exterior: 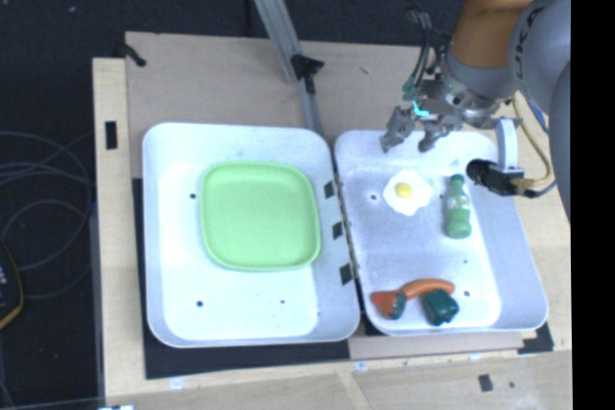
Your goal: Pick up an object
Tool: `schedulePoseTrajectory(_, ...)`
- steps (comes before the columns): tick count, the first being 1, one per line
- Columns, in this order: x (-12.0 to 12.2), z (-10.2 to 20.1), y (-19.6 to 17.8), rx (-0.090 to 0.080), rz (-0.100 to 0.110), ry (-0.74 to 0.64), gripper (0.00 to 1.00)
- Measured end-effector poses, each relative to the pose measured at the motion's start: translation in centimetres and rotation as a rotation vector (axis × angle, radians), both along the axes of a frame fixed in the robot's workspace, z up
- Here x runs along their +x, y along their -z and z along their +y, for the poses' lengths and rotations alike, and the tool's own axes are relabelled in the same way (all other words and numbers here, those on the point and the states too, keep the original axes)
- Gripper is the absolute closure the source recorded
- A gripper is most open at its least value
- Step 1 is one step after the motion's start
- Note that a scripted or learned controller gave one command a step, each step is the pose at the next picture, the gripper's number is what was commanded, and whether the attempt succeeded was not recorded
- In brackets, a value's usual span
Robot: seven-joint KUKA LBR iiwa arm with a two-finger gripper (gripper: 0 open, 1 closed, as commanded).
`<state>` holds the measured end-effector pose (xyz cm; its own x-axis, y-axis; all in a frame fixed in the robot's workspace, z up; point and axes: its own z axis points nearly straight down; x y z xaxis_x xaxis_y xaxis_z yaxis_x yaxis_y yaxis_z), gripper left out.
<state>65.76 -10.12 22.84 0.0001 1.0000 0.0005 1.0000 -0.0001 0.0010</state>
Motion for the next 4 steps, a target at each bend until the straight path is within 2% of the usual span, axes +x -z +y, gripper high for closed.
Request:
schedulePoseTrajectory(1,0.0,0.0,0.0,0.000,0.000,0.000,0.00)
schedulePoseTrajectory(2,-0.2,-0.8,6.0,-0.001,0.005,0.001,0.00)
schedulePoseTrajectory(3,0.5,-1.0,10.7,-0.001,0.005,0.000,0.00)
schedulePoseTrajectory(4,0.5,-1.0,12.8,-0.002,0.001,0.000,0.00)
